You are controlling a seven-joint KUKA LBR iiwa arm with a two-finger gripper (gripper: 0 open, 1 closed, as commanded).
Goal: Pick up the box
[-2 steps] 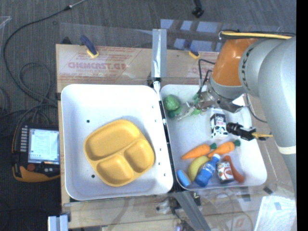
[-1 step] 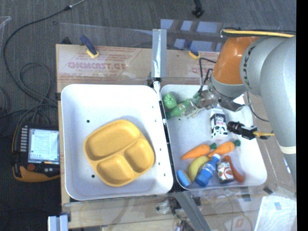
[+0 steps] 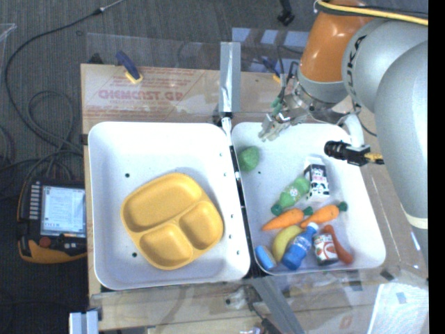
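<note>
The box [image 3: 317,179] is a small white carton with black markings, lying in the right bin [image 3: 361,207] toward its far right side. My gripper [image 3: 275,126] hangs over the far left corner of that bin, well to the upper left of the box and apart from it. Its fingers stand open with nothing between them. A round green ball [image 3: 248,158] lies just below and left of the gripper.
Crowded below the box are a green bottle [image 3: 290,195], two carrots [image 3: 285,218], a banana [image 3: 281,241], a blue bottle [image 3: 297,249] and a red can [image 3: 324,249]. A yellow divided tray [image 3: 174,218] lies in the left bin [image 3: 111,152].
</note>
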